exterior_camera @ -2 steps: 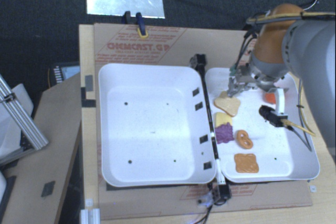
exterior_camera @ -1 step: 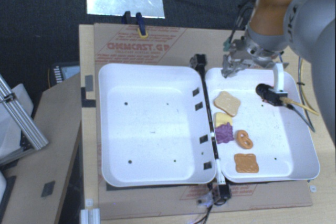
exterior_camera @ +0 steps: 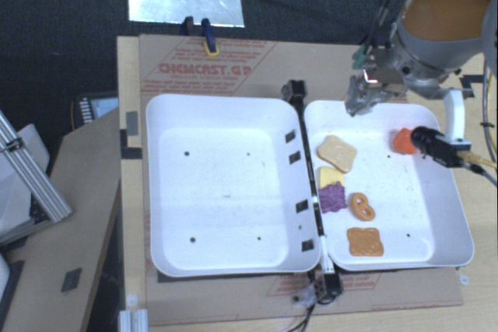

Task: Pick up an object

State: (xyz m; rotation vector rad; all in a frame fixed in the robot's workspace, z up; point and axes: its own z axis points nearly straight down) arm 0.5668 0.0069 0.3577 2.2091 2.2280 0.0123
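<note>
**Camera view: hand poised over the right bin, nothing taken yet**

Camera view shows the hand (exterior_camera: 364,101) hanging over the far edge of the right bin (exterior_camera: 443,202); I cannot tell how its grip is set, and nothing sits in it. The likely picks lie along that bin's left side: a toast slice (exterior_camera: 337,153), a yellow block (exterior_camera: 331,177) touching a purple cluster (exterior_camera: 333,198), a pretzel (exterior_camera: 362,206) and a waffle square (exterior_camera: 365,241). An orange piece (exterior_camera: 402,141) sits apart, near the right wall. Because the pieces crowd each other, a descent could nudge 1 aside or pinch 2. The board (exterior_camera: 206,68) under the bins reads roughly "CHEMCAST GP".
</note>
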